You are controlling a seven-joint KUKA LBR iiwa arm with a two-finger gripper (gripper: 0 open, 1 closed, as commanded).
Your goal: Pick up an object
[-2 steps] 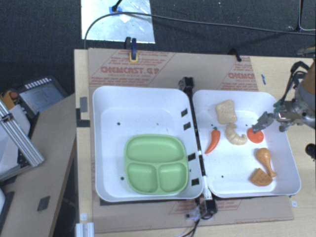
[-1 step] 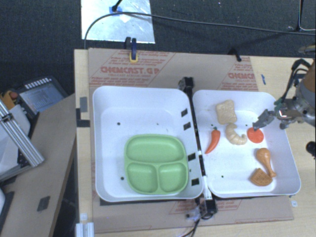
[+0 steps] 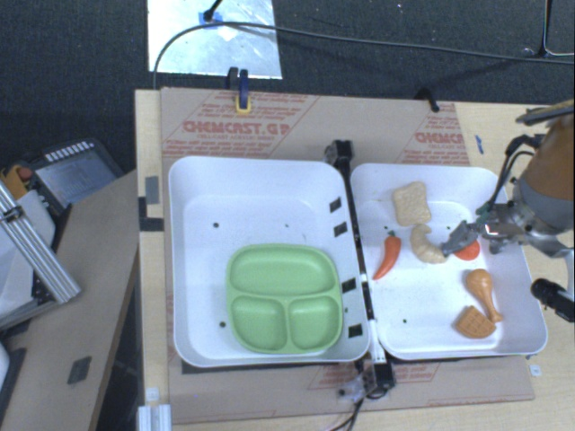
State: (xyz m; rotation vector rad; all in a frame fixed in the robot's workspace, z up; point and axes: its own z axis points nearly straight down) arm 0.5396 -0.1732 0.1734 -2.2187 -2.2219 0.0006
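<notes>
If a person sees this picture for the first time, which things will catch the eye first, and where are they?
The green divided plate stands out most, lying alone in the left bin. Next come the toy foods in the right bin: an orange carrot near its left wall, a cracker toward the back, and a chicken leg toward the front. The gripper reaches in from the right, low over a red piece beside a pale curved piece.
</notes>
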